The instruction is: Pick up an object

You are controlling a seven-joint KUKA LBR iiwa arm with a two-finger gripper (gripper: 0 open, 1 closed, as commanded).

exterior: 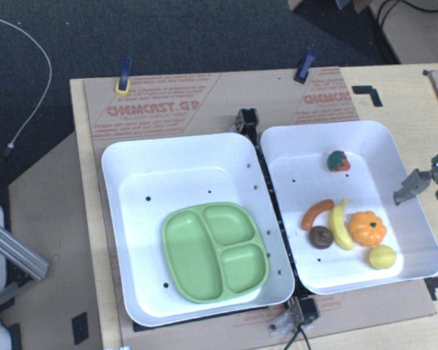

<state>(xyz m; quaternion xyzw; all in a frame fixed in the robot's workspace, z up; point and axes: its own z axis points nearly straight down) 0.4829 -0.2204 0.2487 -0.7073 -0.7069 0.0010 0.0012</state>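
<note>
- The gripper reaches in at the right bin's right rim. I cannot tell its state at this size, and nothing shows in its grasp.
- The toy fruit lies to its left and nearer the front, down in the bin: a pumpkin closest, then a lemon, and an upright-running banana.
- The left bin holds a green divided tray.
</note>
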